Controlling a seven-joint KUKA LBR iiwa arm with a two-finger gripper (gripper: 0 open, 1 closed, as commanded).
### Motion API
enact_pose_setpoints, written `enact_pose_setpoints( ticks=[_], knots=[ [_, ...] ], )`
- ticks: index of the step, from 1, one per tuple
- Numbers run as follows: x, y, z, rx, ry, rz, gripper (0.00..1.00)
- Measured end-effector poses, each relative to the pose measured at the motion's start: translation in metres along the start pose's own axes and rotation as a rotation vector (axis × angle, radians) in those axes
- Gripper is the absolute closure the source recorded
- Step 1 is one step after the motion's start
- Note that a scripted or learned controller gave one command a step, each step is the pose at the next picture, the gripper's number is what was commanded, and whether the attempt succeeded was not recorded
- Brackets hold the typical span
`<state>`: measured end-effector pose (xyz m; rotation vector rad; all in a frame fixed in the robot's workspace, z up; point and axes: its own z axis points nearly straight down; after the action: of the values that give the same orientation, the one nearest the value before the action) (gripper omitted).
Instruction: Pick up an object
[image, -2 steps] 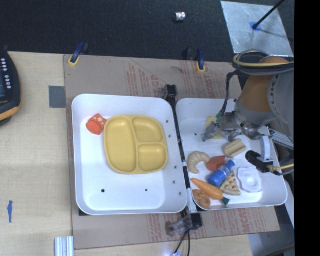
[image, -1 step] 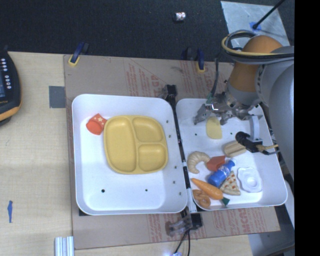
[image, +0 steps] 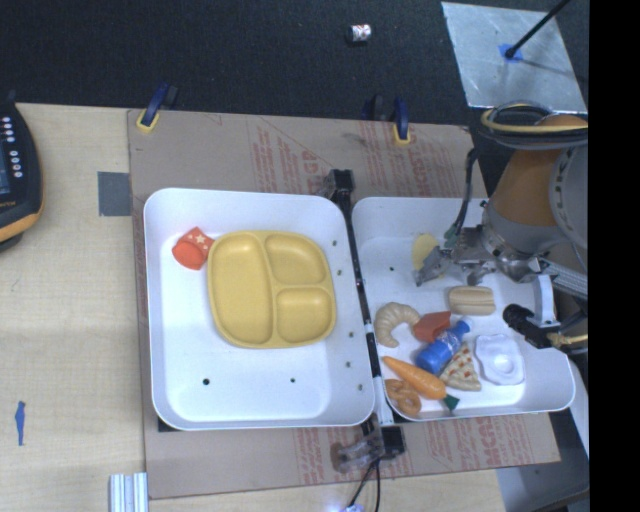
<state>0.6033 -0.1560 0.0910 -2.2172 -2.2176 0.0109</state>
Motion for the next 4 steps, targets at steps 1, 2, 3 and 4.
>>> enact_pose_setpoints(
  ticks=[1, 2, 3, 4],
  knots=[
    [0.03, 0.056, -0.002, -0.012, 0.001, -0.007, 0.0],
    [0.028, 0.053, -0.012, -0.005, 0.0, -0.009, 1.0],
    [0.028, 0.053, -0.012, -0.004, -0.001, -0.012, 0.0],
    [0.02, -0.019, -0.014, 0.0, 0.002, -0.003, 0.0]
  ],
)
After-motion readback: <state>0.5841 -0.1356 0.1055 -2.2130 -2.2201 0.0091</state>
